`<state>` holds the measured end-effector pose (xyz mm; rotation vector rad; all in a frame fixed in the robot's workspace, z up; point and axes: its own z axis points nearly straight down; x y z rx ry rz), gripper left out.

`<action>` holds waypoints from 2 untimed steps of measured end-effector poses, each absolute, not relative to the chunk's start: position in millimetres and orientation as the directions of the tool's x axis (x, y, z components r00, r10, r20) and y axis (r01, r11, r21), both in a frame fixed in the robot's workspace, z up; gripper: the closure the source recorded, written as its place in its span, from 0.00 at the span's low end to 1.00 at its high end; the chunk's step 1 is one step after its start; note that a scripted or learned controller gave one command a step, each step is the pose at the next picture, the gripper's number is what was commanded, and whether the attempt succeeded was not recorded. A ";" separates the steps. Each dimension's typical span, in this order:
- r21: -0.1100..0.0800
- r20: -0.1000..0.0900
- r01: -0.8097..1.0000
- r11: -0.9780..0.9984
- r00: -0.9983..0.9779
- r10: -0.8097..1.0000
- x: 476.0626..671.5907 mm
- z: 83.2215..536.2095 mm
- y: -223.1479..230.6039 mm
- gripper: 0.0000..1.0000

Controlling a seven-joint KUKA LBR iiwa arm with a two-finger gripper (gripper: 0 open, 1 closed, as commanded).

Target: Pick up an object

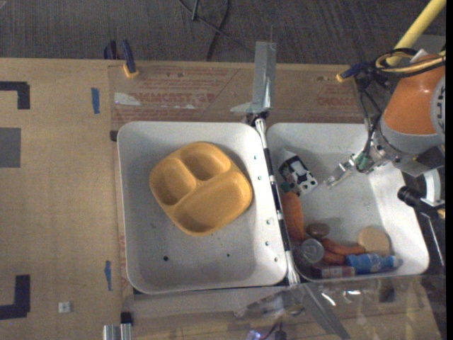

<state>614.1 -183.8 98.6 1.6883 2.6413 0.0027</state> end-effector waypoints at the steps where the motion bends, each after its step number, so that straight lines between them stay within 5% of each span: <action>1: 0.006 -0.005 0.913 0.407 -0.407 0.913 635.3 86.7 -166.6 0.00; 2: 0.003 0.010 0.937 0.348 -0.348 0.937 659.9 87.5 -202.5 0.00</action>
